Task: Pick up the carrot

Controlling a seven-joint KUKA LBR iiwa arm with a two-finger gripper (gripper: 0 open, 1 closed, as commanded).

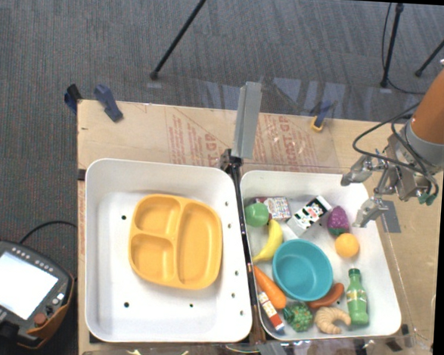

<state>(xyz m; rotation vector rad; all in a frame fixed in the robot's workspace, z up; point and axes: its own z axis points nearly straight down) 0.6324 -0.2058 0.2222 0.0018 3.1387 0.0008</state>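
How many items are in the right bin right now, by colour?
Green, 3: apple, bottle, broccoli
Orange, 2: carrot, orange
Yellow, 1: banana
Purple, 1: grapes
Teal, 1: bowl
Brown or tan, 2: sausage, croissant
Printed cartons, 3
Total: 13

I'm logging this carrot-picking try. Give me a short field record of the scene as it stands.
target: carrot, lying in right bin near its left wall
neighbours: teal bowl to its right, banana above it
pincer: over the right bin's upper right corner, apart from the carrot
left bin: holds a yellow divided plate
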